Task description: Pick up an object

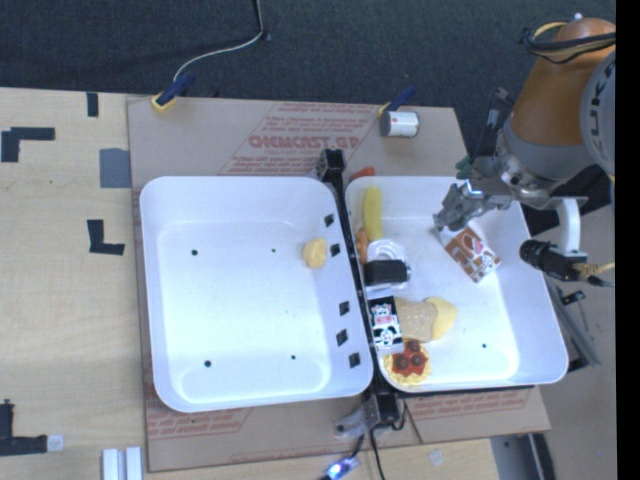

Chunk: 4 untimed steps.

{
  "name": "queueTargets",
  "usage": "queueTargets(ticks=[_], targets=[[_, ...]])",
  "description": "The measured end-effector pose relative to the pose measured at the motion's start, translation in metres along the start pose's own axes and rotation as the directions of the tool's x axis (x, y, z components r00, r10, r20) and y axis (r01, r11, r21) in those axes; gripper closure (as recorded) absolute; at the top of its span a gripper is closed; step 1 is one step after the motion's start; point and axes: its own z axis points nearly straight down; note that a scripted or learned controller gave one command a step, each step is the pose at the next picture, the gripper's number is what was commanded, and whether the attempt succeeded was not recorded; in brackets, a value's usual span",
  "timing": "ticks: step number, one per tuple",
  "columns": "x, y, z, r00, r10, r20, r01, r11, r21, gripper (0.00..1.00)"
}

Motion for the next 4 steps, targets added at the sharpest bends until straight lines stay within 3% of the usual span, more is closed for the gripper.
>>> queueTargets(ticks=[1, 2, 4], targets=[[0.037, 0.065, -0.167, 1.0, -0.007, 0.004, 0.007, 1.0, -0.026, 1.0], [0.14, 0.075, -0.23, 1.0, -0.01, 0.0, 0.01, 1.0, -0.013, 1.0], [0.31, 0.073, -0.212, 1.0, -0.009, -0.001, 0.009, 1.0, -0.004, 1.0]])
